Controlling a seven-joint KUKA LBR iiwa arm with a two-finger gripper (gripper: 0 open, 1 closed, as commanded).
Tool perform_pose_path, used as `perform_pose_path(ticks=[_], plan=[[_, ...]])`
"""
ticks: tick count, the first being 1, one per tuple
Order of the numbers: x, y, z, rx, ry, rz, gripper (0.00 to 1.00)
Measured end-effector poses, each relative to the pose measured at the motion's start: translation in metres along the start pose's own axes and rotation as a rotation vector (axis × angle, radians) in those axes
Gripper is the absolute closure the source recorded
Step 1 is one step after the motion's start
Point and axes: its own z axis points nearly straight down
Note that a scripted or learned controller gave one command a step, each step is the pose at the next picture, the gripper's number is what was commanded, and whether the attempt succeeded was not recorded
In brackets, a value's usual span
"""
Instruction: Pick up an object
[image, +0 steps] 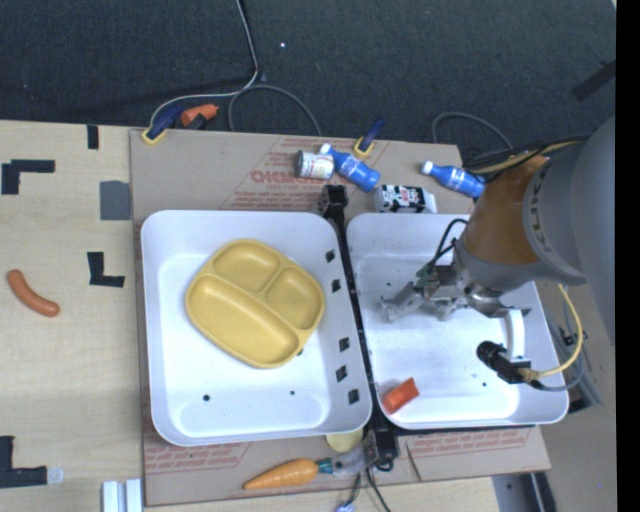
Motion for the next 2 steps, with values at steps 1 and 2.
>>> perform_pose_path(ticks=[1, 2], plan=[[0.03, 0.068, 0.001, -0.006, -0.001, -0.003, 0.0], [0.019, 0.098, 0.002, -0.003, 0.001, -0.001, 0.0]])
